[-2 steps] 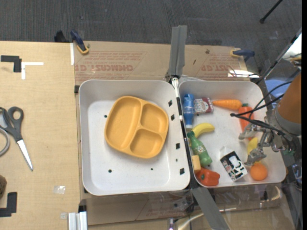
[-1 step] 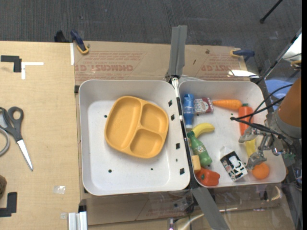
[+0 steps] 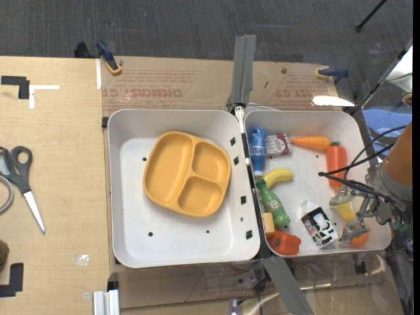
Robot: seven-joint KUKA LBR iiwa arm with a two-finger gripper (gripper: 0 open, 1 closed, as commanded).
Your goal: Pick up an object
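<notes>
Gripper (image 3: 359,223) low in right bin (image 3: 298,118), by orange item (image 3: 357,239).

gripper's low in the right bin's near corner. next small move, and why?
Probably a short lift straight up, then check what comes with it. The gripper sits low in the near right corner of the right bin, over a small orange piece and beside a yellow piece and a black and white packet. Whether anything is gripped can't be judged from this angle.
</notes>
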